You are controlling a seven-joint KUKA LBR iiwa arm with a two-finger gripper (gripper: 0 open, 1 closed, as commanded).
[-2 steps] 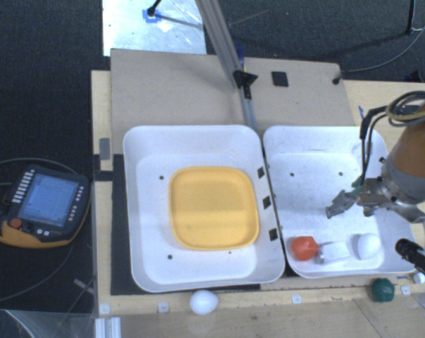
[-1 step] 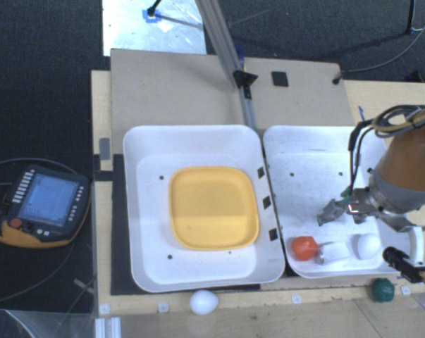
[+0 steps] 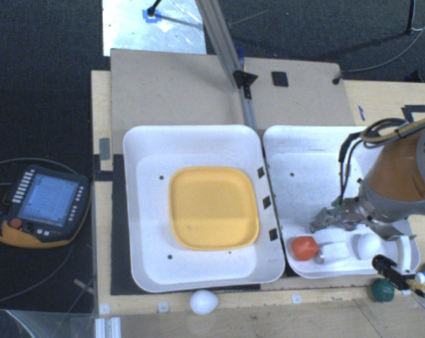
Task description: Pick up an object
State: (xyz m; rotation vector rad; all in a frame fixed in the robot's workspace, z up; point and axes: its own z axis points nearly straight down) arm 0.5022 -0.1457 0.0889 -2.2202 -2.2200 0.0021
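Reaching into the right bin (image 3: 297, 160), gripper (image 3: 332, 218) hangs low near its front edge; we cannot tell its finger state; red object (image 3: 304, 246) at front-left corner, apart from it; yellow plate (image 3: 214, 208) centres left bin (image 3: 145, 189).

Two white bins (image 3: 198, 143), one yellow plate (image 3: 214, 208), one red object (image 3: 303, 247), two white eggs (image 3: 204, 302).

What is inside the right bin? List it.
In the right bin lie a red ball, a white block and a white egg-like object, all near its front wall. The arm covers the bin's right part, so anything beneath it is hidden.
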